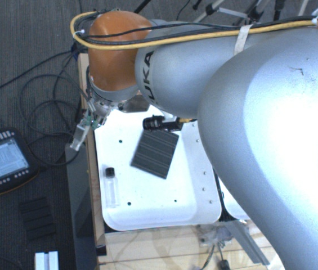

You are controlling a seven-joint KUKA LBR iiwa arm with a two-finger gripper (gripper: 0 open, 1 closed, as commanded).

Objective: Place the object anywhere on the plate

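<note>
**Hand at the bin's far-left corner**

The hand (86, 124) hangs past the white bin's (187, 210) left rim — whether it is open or grips anything cannot be told. Right of it and nearer the camera lies the dark ribbed plate (155, 153); below the hand, a small clear vial (110, 185) with a black cap lies in the bin.
</note>
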